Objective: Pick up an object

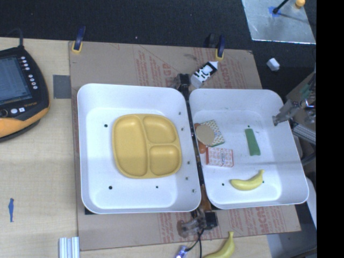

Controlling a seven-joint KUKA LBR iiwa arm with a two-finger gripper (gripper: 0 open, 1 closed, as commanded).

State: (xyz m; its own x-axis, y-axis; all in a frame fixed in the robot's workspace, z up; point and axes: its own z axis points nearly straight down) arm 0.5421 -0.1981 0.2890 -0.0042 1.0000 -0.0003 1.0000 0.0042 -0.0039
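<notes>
The right bin (pixel 290 195) holds a yellow banana (pixel 247 182) near its front, a green block (pixel 252 142) upright in the middle, a red-and-white packet (pixel 220 157), and a round brown item with a patterned packet (pixel 209 134) at its left wall. My gripper (pixel 280 117) comes in at the bin's right rim, above and right of the green block and apart from every object. Most of the arm is cut off by the view's right side.
The left bin (pixel 91 192) carries a yellow compartment tray (pixel 146 145). A second banana (pixel 222 247) lies outside, in front of the bins. A black-and-white object (pixel 204 73) sits behind them. A teach pendant (pixel 19 90) rests at far left.
</notes>
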